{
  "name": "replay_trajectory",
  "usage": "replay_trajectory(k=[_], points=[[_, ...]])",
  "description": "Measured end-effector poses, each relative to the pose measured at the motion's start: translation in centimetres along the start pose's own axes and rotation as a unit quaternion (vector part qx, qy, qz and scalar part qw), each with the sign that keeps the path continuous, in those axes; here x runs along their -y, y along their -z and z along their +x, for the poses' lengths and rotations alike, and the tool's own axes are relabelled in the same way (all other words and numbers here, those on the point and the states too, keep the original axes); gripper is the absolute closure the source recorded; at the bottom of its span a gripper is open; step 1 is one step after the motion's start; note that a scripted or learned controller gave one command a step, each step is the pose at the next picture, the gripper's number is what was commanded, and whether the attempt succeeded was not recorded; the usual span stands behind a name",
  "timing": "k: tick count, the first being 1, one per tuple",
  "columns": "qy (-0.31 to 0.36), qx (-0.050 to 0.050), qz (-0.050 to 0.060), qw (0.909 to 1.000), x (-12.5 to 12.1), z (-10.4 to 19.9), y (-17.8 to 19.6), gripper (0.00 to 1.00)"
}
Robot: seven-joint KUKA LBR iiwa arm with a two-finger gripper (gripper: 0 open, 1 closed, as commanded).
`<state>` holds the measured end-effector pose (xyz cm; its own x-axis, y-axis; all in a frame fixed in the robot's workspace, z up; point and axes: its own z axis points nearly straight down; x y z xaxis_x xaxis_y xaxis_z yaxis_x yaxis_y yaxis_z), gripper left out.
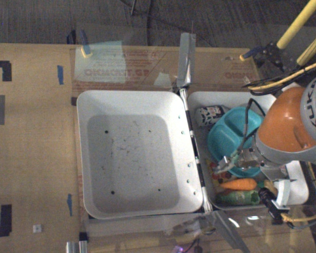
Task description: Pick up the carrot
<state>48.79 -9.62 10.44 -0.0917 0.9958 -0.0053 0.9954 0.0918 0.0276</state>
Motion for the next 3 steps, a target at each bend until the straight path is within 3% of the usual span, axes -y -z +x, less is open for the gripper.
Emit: replay_trajectory(k=[1, 2, 3], points=[[0.187, -0.001, 0.002, 0.9824, 0.3, -1.5, -0.8, 0.0], [0.15, 0.001, 0.002, 0.9887, 0.2, -0.7, -0.9, 0.0], [-0.007, -0.001, 0.002, 1.0, 0.2, -0.2, -1.1, 0.0]])
